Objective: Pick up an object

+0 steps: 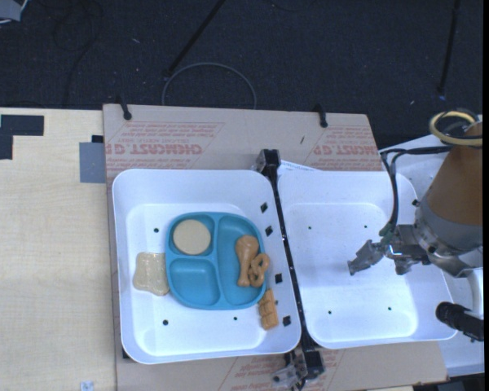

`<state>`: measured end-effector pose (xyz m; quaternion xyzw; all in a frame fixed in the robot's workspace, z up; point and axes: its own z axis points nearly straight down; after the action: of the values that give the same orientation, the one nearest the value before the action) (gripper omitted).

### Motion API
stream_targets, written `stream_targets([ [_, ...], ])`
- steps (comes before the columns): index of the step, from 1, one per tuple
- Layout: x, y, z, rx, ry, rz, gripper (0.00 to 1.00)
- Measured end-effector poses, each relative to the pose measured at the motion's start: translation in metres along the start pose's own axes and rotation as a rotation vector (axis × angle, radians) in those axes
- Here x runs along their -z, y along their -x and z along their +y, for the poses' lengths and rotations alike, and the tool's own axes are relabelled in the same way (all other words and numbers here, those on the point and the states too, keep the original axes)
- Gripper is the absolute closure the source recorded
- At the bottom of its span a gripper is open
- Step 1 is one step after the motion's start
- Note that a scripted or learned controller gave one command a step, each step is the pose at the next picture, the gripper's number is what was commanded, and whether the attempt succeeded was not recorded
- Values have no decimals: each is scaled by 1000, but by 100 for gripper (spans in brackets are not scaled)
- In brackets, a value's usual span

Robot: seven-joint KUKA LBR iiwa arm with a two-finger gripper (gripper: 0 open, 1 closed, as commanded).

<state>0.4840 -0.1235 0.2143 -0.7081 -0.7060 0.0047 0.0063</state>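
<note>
Nearest the camera, a small tan block (267, 309) lies on the floor of the left bin (134, 332), just off the lower right corner of a blue divided plate (197, 283), with a pale beige slab (151, 273) touching the plate's left edge. On the plate there's a round tan disc (191, 236) in the upper left compartment and a knobbly tan pretzel-like piece (251, 261) in the right one, so all the pickable stuff sits in the left bin, well apart from the arm. The gripper (367, 259) hangs over the right bin (342, 332), reaching in from the right and pointing left toward the divider, nothing between its fingers; can't tell how wide they are.
</note>
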Motion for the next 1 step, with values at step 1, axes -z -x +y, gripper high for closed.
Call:
stream_targets([
  [1, 6, 0, 3, 3, 14, -2, 0],
])
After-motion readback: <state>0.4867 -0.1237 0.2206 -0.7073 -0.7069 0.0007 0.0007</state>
